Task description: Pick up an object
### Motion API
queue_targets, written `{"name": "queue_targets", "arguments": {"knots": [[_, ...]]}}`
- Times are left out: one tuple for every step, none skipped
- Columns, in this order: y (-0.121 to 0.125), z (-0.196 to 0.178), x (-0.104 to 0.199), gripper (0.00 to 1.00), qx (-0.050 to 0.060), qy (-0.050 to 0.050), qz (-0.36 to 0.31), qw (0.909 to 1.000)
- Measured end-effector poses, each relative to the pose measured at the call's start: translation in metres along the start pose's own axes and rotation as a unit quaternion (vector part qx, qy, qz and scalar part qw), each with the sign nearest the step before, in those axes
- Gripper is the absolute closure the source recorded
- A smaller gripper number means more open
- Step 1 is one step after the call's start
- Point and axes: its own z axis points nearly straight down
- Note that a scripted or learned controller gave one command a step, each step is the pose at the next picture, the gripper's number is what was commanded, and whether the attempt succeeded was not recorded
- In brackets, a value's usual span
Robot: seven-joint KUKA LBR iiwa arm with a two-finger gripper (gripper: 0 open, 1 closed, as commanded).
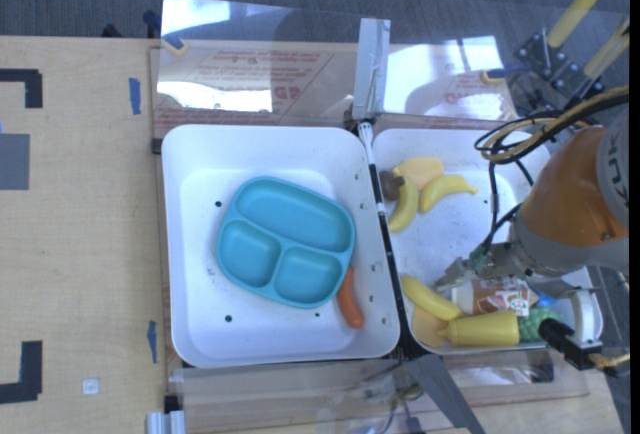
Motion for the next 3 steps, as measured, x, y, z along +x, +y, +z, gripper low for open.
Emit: {"name": "queue_targets", "arguments": {"knots": [[0.001, -0.008, -0.001, 1.00, 0.000, -0.001, 0.001, 1.0000], [0.060, -0.097, 0.096, 1.00, 0.004, 0.002, -0.021, 0.9998], [0.057, -0.094, 0.092, 0.00, 0.008, 0.001, -0.018, 0.9998]]}}
